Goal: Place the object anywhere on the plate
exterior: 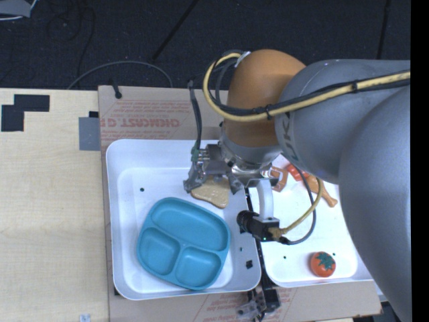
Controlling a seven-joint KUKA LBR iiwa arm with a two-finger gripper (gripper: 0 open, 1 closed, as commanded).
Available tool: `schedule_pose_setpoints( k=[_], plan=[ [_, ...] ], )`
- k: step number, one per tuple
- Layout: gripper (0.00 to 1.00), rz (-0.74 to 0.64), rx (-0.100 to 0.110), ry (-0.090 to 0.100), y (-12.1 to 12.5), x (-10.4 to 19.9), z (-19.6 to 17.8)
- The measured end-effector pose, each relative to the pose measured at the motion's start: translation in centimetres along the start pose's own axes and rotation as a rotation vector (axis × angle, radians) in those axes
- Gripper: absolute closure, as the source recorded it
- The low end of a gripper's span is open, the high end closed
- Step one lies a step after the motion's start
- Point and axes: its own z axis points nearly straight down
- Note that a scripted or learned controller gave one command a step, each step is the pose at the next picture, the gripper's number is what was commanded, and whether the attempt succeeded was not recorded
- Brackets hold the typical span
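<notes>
Setting: a robotics laboratory test cell. Evidence is catalogued as follows. An industrial grey arm [348, 126] with an orange band [258, 89] is mounted over a bench [47, 200] of pale wood-grain board. Yellow and black cables [221, 106] are looped around the wrist, and further cables are seen trailing across the dark floor [134, 25] behind the bench. Two shallow white bins [124, 173] are set side by side on a printed cardboard sheet [144, 116]. Toy props are laid out: a blue divided plate [182, 242] and a small orange toy fruit [322, 264]. Black and grey marker patches [23, 109] are fixed to the benchtop.
</notes>
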Motion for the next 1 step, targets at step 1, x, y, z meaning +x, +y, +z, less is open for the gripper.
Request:
schedule_pose_setpoints(
  k=[1],
  plan=[
    [1.0,0.003,0.004,-0.003,-0.27,2.66,1.96]
  ],
)
